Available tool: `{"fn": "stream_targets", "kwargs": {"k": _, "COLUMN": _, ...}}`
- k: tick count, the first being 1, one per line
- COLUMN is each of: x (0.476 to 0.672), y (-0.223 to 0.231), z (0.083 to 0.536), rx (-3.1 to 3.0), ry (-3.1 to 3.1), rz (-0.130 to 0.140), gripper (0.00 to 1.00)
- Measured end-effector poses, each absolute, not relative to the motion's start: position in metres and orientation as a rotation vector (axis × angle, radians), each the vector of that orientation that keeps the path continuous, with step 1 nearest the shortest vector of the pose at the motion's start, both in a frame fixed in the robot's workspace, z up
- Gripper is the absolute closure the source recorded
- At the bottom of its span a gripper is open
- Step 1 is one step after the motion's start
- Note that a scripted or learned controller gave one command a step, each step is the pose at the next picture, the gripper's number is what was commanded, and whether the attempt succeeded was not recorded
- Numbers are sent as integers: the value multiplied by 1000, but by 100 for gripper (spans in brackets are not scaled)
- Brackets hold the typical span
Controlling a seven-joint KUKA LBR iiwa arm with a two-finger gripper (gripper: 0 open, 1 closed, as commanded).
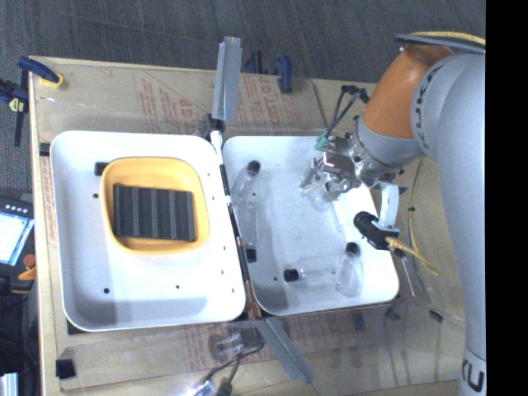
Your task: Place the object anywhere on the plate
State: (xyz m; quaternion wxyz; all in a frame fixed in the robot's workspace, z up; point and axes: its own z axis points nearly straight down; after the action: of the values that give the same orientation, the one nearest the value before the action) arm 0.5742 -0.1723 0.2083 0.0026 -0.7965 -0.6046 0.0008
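A yellow plate (115, 180) with a dark ribbed centre lies in the left bin (82, 287). Several clear plastic bottles with black caps lie in the right bin (285, 221). One is by the left wall (245, 186), one lies flat near the front (312, 272), and one stands slanted beside it (350, 272). My gripper (323, 181) hangs over the back right part of the right bin, far from the plate. Something clear and glassy shows right under it, and I cannot make out whether it is held.
A metal divider rail (227, 77) runs between the bins at the back. Blue clamps (285, 71) sit on the bench's back edge. A black fitting and yellow cable (373, 228) hang off the arm over the right bin's right rim. A screen (12, 238) stands at far left.
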Motion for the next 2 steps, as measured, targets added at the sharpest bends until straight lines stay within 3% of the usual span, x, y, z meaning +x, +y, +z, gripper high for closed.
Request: {"fn": "stream_targets", "kwargs": {"k": 2, "x": 592, "y": -24, "z": 191, "rx": -2153, "ry": -2282, "rz": 5, "gripper": 100}}
